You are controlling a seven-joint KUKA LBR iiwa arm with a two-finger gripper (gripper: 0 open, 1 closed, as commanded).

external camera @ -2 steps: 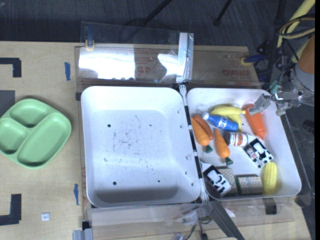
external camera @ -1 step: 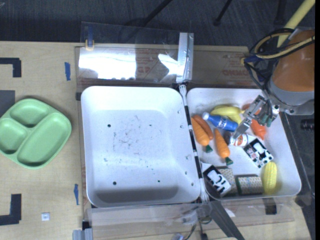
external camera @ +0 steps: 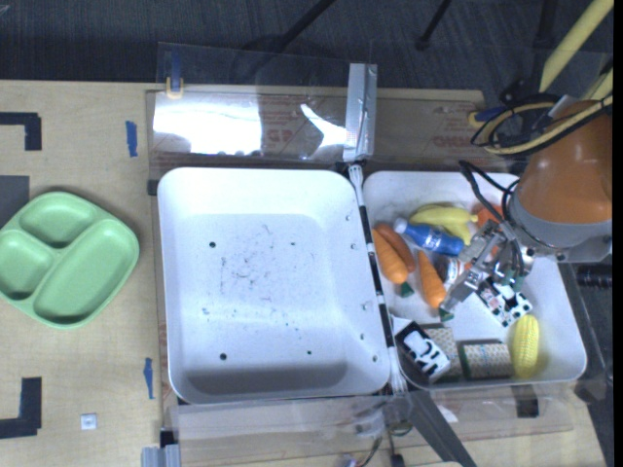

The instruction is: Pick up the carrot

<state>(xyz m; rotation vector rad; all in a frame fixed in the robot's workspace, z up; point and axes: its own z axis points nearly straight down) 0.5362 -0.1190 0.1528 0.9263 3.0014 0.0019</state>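
The arm reaches in from the right, orange band over the right bin [external camera: 574, 353], wrist tilted down and left. Its gripper [external camera: 458, 295] hangs low just right of a small carrot [external camera: 429, 275]; whether the jaws are apart or together cannot be told. A larger carrot [external camera: 393, 253] lies by the bin's left wall. Nearest sit a black-and-white object [external camera: 424, 351], a corn cob [external camera: 525, 344] and a brownish block [external camera: 484, 359]; farther, a blue bottle [external camera: 433, 240] and a banana [external camera: 443, 217]. The left bin [external camera: 263, 280] and a green divided plate [external camera: 63, 258] lie beyond
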